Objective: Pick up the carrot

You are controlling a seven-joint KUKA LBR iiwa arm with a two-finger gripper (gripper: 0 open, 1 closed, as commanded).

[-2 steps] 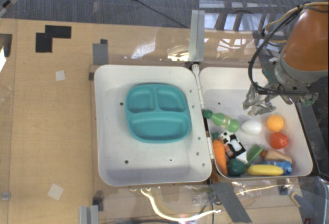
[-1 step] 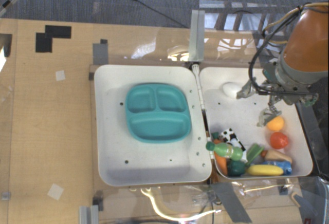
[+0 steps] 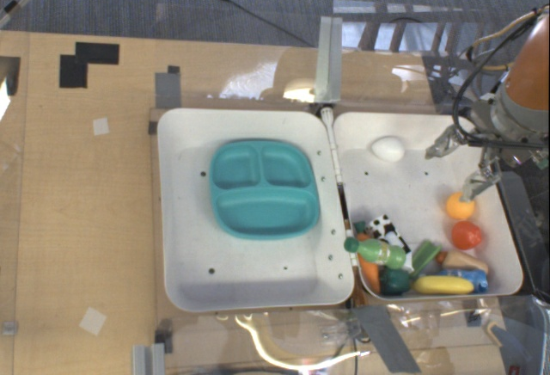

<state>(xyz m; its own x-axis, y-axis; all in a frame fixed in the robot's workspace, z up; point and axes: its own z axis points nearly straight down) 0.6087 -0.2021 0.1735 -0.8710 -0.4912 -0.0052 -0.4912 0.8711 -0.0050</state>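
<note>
The carrot (image 3: 369, 265) is an orange piece with a green end, lying in the front left corner of the right bin (image 3: 412, 184). It sits in a pile of toy food, and a light green piece (image 3: 383, 255) partly covers it. My gripper (image 3: 462, 164) hangs over the right side of that bin, well back and to the right of the carrot. Its two fingers are spread apart with nothing between them. One fingertip (image 3: 478, 186) is just above a small orange fruit (image 3: 461, 208).
A teal divided plate (image 3: 265, 188) lies in the left bin (image 3: 185, 218). The right bin also holds a white egg (image 3: 388, 148), a red tomato (image 3: 467, 235), a yellow banana (image 3: 443, 284), a black-and-white toy (image 3: 392, 232) and a dark green piece (image 3: 395, 281).
</note>
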